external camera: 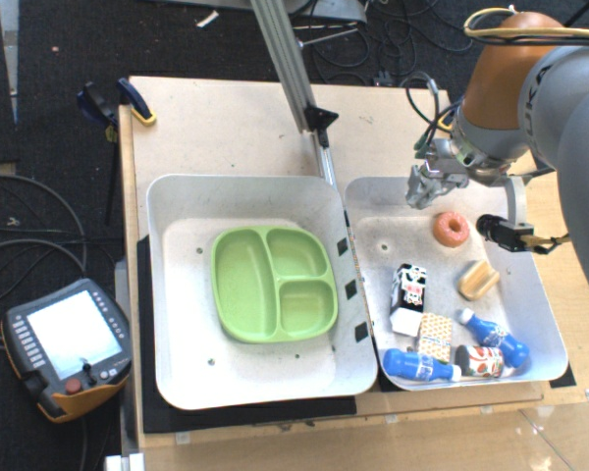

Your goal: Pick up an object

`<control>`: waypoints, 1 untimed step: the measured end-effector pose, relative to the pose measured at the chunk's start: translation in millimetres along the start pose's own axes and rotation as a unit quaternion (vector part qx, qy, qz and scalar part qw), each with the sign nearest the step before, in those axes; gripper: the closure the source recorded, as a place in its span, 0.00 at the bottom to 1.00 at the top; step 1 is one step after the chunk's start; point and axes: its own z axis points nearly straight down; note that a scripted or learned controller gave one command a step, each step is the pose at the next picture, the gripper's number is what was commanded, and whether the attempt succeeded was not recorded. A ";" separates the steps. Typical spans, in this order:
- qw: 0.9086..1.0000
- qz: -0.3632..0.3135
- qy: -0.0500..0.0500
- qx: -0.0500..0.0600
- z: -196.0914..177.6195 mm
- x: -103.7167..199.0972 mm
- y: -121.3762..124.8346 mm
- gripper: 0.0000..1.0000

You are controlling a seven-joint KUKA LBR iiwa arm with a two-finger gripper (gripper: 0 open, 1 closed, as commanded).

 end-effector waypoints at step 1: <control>1.000 0.000 0.000 0.000 -64.4 2.5 4.5 1.00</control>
